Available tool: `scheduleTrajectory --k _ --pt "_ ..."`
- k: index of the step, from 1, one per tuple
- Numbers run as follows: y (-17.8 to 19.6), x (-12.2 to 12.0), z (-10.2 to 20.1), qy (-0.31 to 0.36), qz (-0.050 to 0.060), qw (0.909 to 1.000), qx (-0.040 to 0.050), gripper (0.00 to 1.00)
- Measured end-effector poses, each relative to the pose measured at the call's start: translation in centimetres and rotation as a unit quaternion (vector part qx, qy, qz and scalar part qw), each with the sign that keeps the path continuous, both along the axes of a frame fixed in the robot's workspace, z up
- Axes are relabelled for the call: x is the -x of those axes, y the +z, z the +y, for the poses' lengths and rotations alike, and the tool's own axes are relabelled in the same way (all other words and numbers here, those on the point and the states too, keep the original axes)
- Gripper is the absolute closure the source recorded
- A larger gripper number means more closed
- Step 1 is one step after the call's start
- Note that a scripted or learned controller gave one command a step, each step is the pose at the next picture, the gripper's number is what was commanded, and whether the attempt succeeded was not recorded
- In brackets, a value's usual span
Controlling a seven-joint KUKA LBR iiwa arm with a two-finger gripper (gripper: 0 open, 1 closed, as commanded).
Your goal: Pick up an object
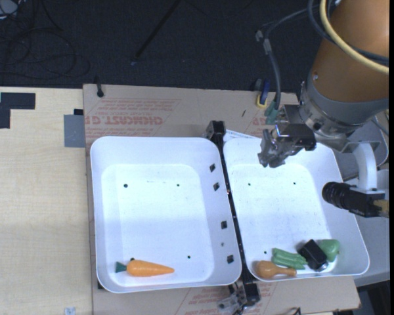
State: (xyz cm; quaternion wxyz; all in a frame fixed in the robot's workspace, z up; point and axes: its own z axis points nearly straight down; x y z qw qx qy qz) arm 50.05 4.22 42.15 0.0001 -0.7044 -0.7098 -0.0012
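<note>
Carrot [150, 268] lower left, green vegetables [290, 258], black block [312, 254] and orange gourd [273, 270] lower right, gripper [273, 157] hovering upper right bin [276, 195], grip state unclear.

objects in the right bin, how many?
4, all clustered at the near edge of the right bin: an orange pear-shaped piece, a green pod, a black block, and a green piece partly under the block. Smaller things could be hidden beneath.
</note>
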Motion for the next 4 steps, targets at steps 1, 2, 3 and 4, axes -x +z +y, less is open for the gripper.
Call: scheduleTrajectory --k 1,2,3,4 --pt "12.4 1.6 -1.4 -0.003 -0.005 1.0 0.0004 1.0" --pt "-6.4 2.7 0.1 -0.004 0.011 0.9999 0.0021 1.0" --pt "-7.4 -3.2 1.9 -0.002 0.002 1.0 0.0014 1.0" --pt "8.5 -6.4 0.6 -0.002 -0.007 1.0 0.0008 1.0"
